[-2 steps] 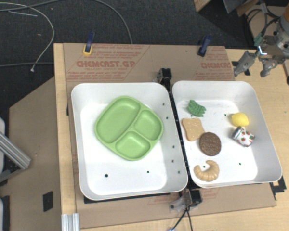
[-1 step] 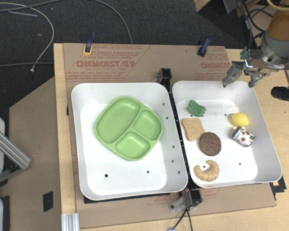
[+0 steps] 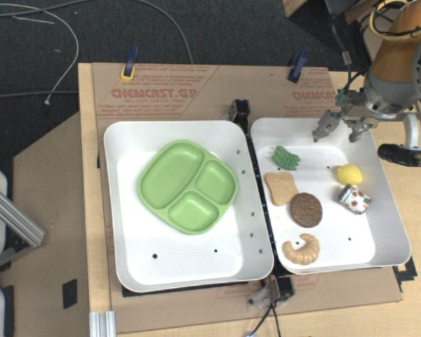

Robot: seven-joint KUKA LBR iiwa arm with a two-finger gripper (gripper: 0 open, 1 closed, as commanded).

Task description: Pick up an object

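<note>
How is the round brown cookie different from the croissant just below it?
The cookie is a dark brown flat disc; the croissant is pale tan and curved like a crescent. The cookie touches the toast slice; the croissant lies alone nearer the bin's front edge. Both lie in the right bin.

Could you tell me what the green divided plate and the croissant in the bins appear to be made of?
The green divided plate looks like moulded plastic with a matte finish: uniform colour, soft rounded compartment rims, only faint sheen. The croissant appears to be toy food, probably plastic or rubber: its tan surface is smooth and evenly coloured, though the view is too coarse to be sure.
</note>
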